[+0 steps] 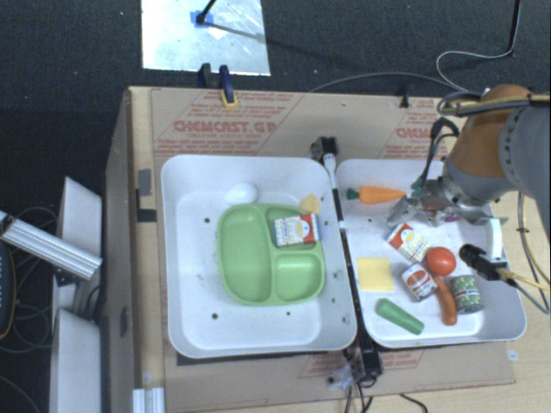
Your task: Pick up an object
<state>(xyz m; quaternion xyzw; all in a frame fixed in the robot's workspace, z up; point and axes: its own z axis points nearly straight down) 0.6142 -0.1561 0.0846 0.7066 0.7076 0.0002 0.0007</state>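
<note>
The right bin (pixel 514 321) holds an orange carrot (pixel 379 194) at its back and a red-and-white carton (pixel 406 241) below it. Toward the front lie a red tomato (pixel 440 260), a small red can (pixel 417 281), an orange sausage (pixel 448 304), a green-labelled can (pixel 466 292), a green cucumber piece (pixel 398 315) and a yellow cheese slice (pixel 375 274). My gripper (pixel 425 202) hangs low over the back of this bin, just right of the carrot's thick end and above the carton. The wrist hides what is directly under it.
The left bin (pixel 185 231) holds a green divided plate (pixel 258 265) with a small carton (pixel 294 229) on it, a white egg-shaped object (pixel 241 193) and a yellow piece (pixel 310 203). Cables run along the bench's right side (pixel 516 274).
</note>
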